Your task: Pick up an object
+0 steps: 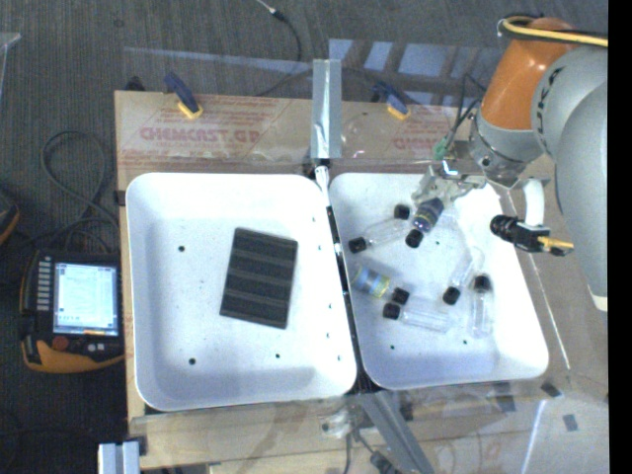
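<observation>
Your jaws [434, 197] hang over the right bin's [513, 358] far edge, apparently pinching a small black-capped vial [425, 217]; a black ridged block [260, 276] lies mid left bin [158, 363].

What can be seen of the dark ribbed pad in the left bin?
The pad is a flat, dark grey to black rectangle crossed by parallel ridges, rubbery or plastic in look. It lies flat on the floor of the left bin, near its middle, turned slightly off the bin's edges. It lies alone, with nothing on it.

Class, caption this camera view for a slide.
Gripper above clear vials in the right bin; dark pad in the left.
</observation>
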Robot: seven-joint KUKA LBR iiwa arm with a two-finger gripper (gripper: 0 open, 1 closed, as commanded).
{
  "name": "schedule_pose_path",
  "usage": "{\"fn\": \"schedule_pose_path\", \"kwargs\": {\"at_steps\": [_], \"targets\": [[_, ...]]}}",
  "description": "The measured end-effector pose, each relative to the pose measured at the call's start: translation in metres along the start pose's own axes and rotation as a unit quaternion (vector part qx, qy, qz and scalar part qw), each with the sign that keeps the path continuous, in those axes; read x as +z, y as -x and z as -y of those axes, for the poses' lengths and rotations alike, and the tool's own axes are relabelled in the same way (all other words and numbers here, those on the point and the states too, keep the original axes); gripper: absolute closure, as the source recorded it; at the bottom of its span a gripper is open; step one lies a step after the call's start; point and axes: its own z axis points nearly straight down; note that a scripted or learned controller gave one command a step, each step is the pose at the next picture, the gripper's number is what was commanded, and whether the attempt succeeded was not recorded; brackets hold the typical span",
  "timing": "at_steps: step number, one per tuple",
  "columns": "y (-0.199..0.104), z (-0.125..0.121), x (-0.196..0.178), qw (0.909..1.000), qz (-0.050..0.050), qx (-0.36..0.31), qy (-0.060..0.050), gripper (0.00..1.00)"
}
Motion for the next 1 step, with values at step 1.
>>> {"fn": "schedule_pose_path", "kwargs": {"at_steps": [1], "targets": [[-0.0488,-0.0048,-0.0589,0.9999,0.000,-0.014,0.000,1.00]]}}
